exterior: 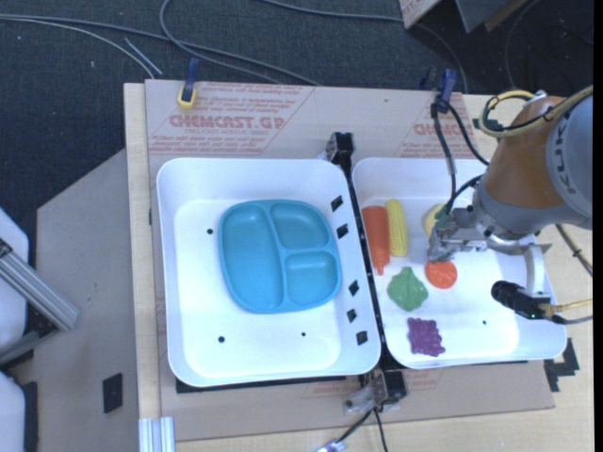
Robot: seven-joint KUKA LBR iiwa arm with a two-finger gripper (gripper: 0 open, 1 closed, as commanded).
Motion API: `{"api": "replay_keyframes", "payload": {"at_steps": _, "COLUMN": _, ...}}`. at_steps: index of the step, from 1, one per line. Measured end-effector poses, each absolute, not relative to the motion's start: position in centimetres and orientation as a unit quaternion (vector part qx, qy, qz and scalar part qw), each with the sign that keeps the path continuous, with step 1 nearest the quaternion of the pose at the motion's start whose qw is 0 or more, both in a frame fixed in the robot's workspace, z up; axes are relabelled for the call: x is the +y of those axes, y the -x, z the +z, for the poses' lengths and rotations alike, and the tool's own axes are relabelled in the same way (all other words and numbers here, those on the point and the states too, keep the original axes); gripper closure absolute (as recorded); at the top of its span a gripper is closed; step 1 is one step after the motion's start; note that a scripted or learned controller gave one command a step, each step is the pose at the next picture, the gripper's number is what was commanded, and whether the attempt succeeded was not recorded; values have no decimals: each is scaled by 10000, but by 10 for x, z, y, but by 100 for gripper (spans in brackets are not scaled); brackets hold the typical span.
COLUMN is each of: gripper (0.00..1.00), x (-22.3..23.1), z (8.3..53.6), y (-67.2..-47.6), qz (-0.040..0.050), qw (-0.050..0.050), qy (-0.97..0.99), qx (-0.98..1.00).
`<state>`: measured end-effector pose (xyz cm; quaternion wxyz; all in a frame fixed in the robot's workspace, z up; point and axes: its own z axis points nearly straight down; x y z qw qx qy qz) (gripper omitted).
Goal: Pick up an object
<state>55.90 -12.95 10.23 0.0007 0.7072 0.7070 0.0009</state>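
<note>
Hand [443, 250] hung low in right bin [528, 347], just above red tomato [441, 274]; finger state could not be told. Crowding risk: green piece [407, 289], corn [397, 228] close; round tomato might roll off.

Two white bins [179, 252] side by side, one blue divided plate [280, 254], one carrot [377, 237], one corn cob [397, 227], one tomato [441, 274], one green leafy vegetable [408, 289], one purple grape bunch [424, 336], one robot arm [537, 172]
</note>
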Motion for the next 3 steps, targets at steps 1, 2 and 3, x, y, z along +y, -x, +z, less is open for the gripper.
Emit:
{"api": "replay_keyframes", "payload": {"at_steps": 1, "gripper": 100, "x": -137, "z": 148, "y": -562, "qz": 13, "qw": 22, "qy": -7073, "qx": 7069}}
{"api": "replay_keyframes", "payload": {"at_steps": 2, "gripper": 100, "x": -140, "z": 192, "y": -566, "qz": 14, "qw": 22, "qy": -7070, "qx": 7073}}
{"api": "replay_keyframes", "payload": {"at_steps": 3, "gripper": 100, "x": -140, "z": 225, "y": -567, "qz": 14, "qw": 21, "qy": -7068, "qx": 7074}}
